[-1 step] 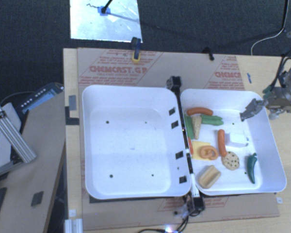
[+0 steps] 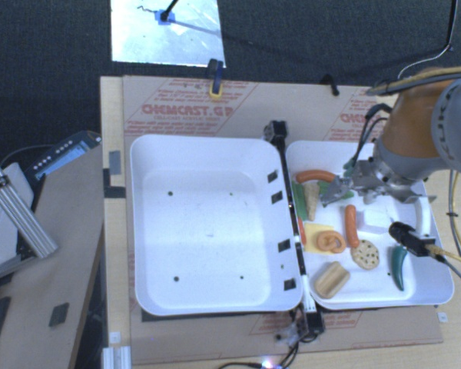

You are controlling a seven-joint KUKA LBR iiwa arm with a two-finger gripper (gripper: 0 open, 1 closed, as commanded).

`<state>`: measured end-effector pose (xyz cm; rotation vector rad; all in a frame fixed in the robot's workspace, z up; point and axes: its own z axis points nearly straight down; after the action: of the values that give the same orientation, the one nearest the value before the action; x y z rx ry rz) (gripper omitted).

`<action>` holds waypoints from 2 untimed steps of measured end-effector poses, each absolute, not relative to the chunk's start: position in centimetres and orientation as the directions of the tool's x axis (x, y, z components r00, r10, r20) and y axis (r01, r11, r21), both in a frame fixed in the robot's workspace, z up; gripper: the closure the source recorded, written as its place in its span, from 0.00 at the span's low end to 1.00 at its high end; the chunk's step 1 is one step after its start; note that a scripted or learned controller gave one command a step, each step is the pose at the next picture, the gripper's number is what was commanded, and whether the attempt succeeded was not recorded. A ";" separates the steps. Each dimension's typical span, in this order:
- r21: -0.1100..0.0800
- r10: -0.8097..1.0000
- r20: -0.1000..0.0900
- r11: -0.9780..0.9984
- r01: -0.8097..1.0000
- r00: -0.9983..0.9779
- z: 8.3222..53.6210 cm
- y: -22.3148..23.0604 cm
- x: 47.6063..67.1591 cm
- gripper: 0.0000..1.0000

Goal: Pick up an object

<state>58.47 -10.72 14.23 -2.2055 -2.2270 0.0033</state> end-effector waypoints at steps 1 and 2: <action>0.000 1.000 -0.002 0.004 1.000 -0.004 9.5 -15.2 56.8 0.00; 0.004 1.000 -0.001 0.005 1.000 -0.005 10.6 -15.2 56.9 1.00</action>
<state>56.91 -15.21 10.58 -2.2186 -2.2291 -0.0034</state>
